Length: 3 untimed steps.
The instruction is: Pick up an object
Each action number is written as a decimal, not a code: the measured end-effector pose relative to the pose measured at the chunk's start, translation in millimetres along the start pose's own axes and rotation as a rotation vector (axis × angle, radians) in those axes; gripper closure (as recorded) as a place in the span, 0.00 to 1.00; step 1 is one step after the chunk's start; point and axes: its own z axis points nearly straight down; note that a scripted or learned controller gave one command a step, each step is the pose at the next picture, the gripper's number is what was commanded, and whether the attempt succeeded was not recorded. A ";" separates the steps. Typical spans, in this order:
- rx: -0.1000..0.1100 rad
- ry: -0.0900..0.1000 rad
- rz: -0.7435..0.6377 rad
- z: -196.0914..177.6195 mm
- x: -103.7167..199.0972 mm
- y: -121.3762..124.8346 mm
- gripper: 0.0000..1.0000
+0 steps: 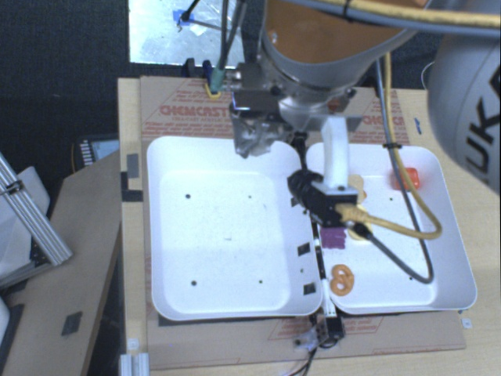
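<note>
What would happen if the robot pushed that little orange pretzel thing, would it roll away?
Probably not. The pretzel lies flat on the floor of the right bin, so it would likely slide, not roll. It looks small and full of holes, so probably light. Being right by the bin's near left wall, a push could jam it there.

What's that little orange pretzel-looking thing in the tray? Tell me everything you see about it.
The pretzel-shaped object is small, orange-tan and looped, with holes through it like a twisted knot. It looks like a plastic or rubber toy. It lies flat on the floor of the right bin, near the bin's front left corner, close to the wall between the bins. A purple block sits just behind it, apart.
</note>
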 end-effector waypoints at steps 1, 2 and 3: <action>-0.001 0.000 0.000 -26.4 0.3 1.2 1.00; 0.002 -0.001 0.000 -24.9 0.4 1.0 0.00; -0.001 0.001 -0.005 -36.5 0.8 1.3 1.00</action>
